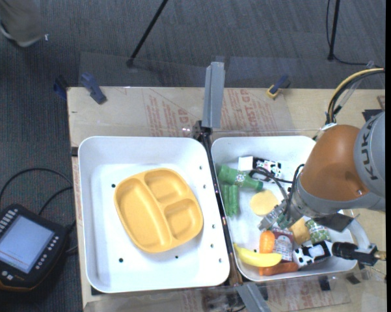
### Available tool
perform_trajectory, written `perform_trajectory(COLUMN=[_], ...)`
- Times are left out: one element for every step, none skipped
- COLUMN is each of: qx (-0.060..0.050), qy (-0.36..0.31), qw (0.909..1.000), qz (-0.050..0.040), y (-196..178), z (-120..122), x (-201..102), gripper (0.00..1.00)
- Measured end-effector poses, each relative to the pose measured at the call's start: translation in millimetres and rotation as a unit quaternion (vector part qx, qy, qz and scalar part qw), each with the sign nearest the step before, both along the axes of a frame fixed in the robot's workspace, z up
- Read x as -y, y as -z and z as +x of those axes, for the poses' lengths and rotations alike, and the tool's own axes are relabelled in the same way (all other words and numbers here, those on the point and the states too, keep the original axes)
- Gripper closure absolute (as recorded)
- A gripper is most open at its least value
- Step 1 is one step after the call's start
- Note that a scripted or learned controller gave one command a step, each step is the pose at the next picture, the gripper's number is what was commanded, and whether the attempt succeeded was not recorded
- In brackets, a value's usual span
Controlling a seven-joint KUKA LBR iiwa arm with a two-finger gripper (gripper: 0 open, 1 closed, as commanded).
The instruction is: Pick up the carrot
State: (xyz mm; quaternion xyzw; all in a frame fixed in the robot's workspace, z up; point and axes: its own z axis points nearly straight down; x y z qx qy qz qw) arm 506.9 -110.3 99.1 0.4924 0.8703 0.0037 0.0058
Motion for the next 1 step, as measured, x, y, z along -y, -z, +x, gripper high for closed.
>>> perform_trajectory(qx=[-0.010], qy=[0.273], qw=[0.9619], qz=[0.0012], y=[-86.5], z=[-8.9], x=[-62.3], gripper=[1.00])
